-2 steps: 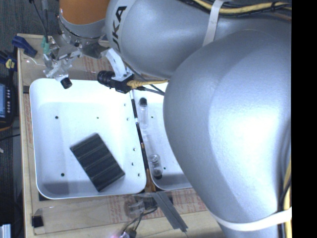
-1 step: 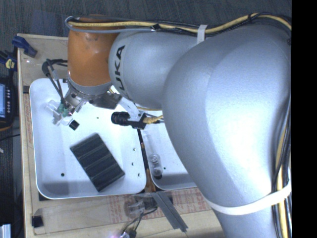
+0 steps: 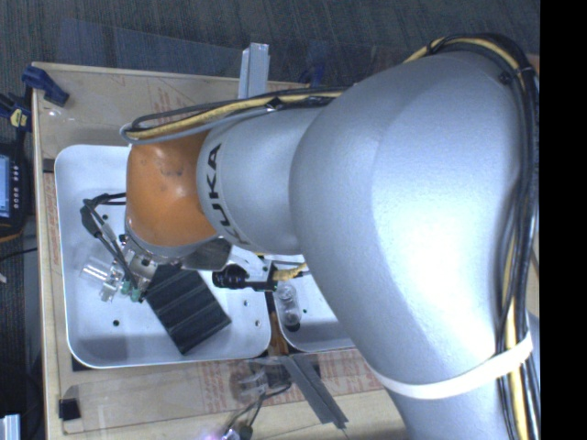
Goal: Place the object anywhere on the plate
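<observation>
- Floor (image 3: 183, 7): dark grey carpet, visible along the top and left of the view.
- Bench (image 3: 138, 90): pale wooden top with faint red printing.
- Blue clamp (image 3: 44, 82) at the bench's upper left corner.
- Small dark device with a lit screen (image 3: 14, 186) just beyond the bench's left edge.
- Lighting: even, no hard shadows.

The arm (image 3: 367, 209) hides most of the right bin (image 3: 316, 337).

Even, moderately bright overhead light glares softly off the arm (image 3: 413, 209); the picture is slightly soft.
</observation>
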You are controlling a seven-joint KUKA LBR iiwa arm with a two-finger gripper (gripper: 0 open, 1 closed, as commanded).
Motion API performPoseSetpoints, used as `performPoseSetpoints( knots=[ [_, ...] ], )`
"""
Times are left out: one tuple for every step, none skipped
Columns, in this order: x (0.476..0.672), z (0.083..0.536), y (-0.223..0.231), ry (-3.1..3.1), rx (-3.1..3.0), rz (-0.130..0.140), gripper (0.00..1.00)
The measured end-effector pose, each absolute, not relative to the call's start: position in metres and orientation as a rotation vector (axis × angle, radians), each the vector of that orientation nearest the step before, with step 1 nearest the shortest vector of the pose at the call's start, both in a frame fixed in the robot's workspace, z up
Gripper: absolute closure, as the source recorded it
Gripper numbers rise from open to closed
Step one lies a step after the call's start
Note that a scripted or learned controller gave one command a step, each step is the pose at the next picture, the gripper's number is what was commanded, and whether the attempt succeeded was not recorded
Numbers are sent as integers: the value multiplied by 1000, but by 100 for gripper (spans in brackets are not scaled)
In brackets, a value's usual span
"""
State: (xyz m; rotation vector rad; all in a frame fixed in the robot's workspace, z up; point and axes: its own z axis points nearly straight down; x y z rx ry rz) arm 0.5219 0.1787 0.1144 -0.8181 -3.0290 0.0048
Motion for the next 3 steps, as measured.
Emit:
performPoseSetpoints(
  knots=[
    [482, 92, 133, -3084, -581, 1, 100],
    [478, 93, 109, -3108, 468, -3, 100],
    [500, 92, 191, -3100, 448, 22, 100]
  ],
)
